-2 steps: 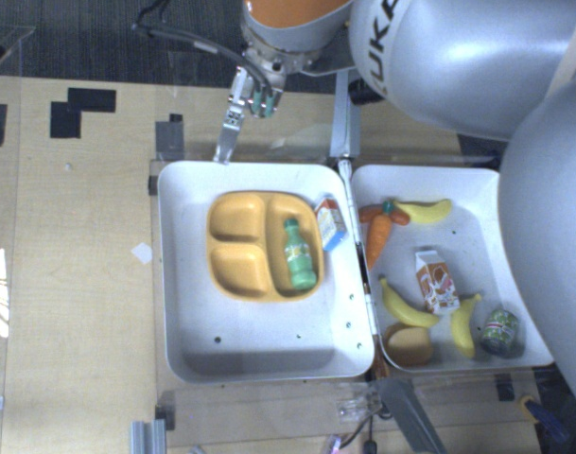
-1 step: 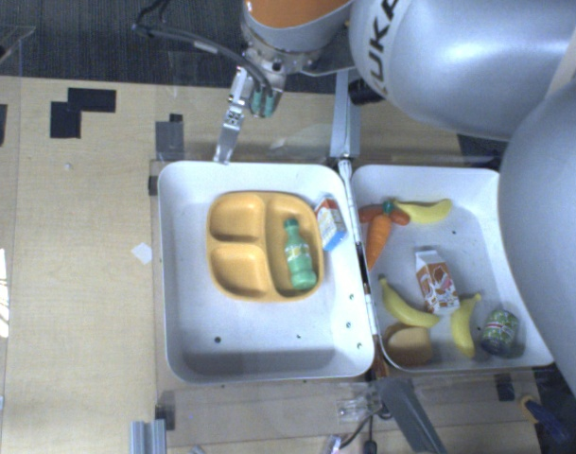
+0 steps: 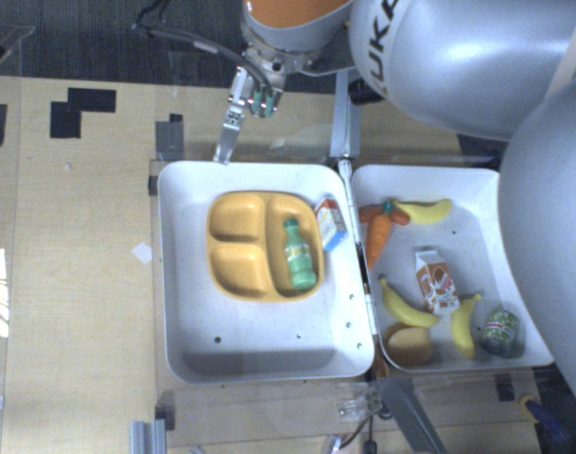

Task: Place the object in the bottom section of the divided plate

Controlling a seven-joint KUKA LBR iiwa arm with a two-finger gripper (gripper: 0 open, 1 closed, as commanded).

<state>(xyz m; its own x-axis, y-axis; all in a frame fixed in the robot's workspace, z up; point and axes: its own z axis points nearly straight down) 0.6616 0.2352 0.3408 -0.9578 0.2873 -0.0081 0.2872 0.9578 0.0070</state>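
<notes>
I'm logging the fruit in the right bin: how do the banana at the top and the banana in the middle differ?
The top banana lies almost level beside the carrot; the middle banana slants down towards the brown round fruit. The top one looks shorter; the middle one looks longer and sits left of the carton. Both are yellow.

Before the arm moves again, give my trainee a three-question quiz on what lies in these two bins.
1. True or false: the green bottle lies in the yellow divided plate.
2. Which bin holds the carrot? A) the left bin B) the right bin
3. Fill in: the small carton beside the plate leans against the left bin's ____ wall.

Key: 1 true. 2 B. 3 right.
</notes>
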